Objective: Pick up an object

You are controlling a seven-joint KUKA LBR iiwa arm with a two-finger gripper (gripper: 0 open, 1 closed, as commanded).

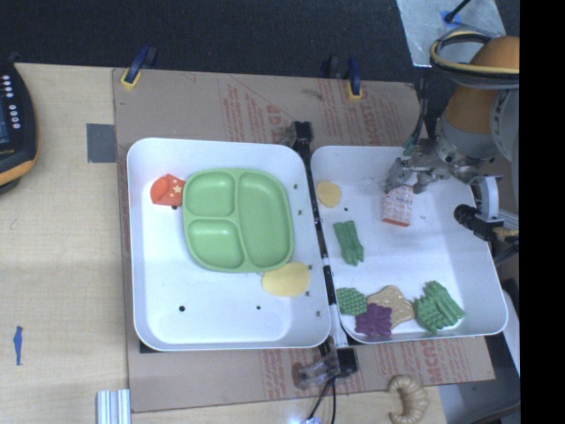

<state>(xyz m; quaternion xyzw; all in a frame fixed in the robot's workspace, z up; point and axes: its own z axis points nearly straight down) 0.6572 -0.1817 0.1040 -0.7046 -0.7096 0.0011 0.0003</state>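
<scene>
Red and white, the small packet (398, 207) sat in the right white bin (472, 276), near its top edge. The pincer (413, 177) hung just over the packet's top end. I could not tell if it held the packet or how wide it stood.

That bin also had one pale yellow round piece (328, 193), one long green toy piece (348, 241), one green waffle-like piece (351, 301), one purple toy shape (374, 321), one tan flat toy (394, 303) and one green ridged toy (438, 306).

Beside it, the left white bin (159, 299) had one green plate with three parts (238, 219), one red round toy with a star (166, 190) touching the plate's left side, and one yellow lemon-shaped piece (286, 279) at its lower edge.

Both bins lay on brown cardboard (221, 104) on the pale wooden bench (53, 263). Two blue clamps (354, 78) held the cardboard's far edge. Dark floor (221, 16) lay behind.
</scene>
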